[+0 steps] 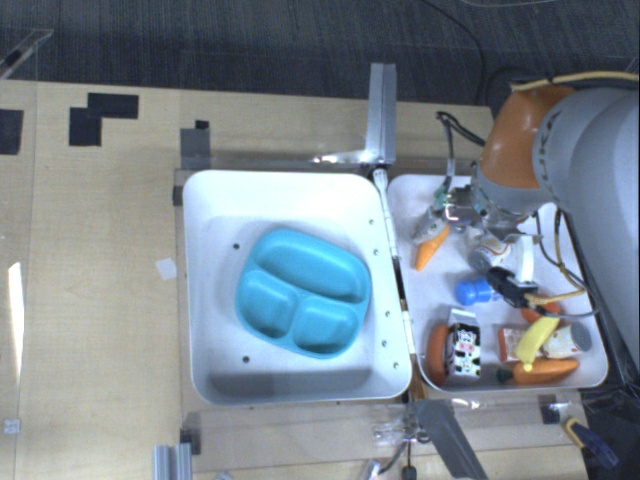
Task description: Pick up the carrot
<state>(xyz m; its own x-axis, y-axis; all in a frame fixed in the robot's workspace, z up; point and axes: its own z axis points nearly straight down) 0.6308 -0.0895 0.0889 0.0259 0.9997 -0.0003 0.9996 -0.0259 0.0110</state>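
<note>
A small orange carrot (429, 248) lies slanted in the upper left part of the right bin (408, 200), close to the divider between the bins. My gripper (452, 211) hangs just above and to the right of the carrot's upper end, very near it; whether it touches the carrot cannot be made out. A second, longer orange carrot (546, 370) lies along the right bin's front edge, away from the gripper.
The left bin (210, 368) holds a blue divided plate (300, 290). In the right bin lie a blue piece (470, 292), a black-and-white carton (462, 350), a reddish sausage (437, 348) and a banana (540, 335). The arm covers the bin's upper right.
</note>
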